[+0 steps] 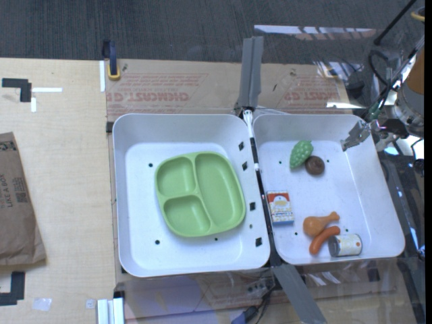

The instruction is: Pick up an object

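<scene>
Orange toy drumstick lies in the right bin near its front, touching an orange carrot beside a small can. Pale wood bench carries both bins; dark floor beyond. Gripper hovers at the bin's far right corner.

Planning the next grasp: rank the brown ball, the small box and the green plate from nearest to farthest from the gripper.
1. Brown ball, upper part of the right bin, closest to the gripper.
2. Small box, right bin's left wall.
3. Green plate, left bin.
</scene>
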{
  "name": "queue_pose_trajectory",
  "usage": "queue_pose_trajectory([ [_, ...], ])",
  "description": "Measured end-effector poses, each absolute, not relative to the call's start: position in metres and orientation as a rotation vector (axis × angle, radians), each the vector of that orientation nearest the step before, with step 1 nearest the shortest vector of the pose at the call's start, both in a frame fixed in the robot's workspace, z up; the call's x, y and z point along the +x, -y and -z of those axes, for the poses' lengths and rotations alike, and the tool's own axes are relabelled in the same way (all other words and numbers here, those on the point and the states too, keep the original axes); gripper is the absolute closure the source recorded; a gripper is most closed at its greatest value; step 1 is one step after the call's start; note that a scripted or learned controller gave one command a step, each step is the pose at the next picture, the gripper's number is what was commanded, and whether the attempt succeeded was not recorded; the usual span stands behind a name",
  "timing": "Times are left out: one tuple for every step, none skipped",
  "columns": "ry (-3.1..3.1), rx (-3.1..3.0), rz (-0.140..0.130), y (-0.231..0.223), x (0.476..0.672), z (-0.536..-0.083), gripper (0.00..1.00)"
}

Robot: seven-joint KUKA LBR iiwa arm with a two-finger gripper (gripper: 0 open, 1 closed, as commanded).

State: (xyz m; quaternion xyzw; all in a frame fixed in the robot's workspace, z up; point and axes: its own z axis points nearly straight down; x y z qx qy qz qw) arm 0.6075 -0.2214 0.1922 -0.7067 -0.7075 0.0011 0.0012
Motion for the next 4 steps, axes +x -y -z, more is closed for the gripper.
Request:
queue_pose_trajectory([
  [2.222,-2.218,-0.004,0.172,0.647,-0.152,0.0],
  [2.221,-2.223,-0.003,0.169,0.659,-0.201,0.0],
  [2.181,-2.263,-0.002,0.131,0.659,-0.092,0.0],
  [2.184,-2.259,-0.007,0.131,0.659,-0.1,1.0],
])
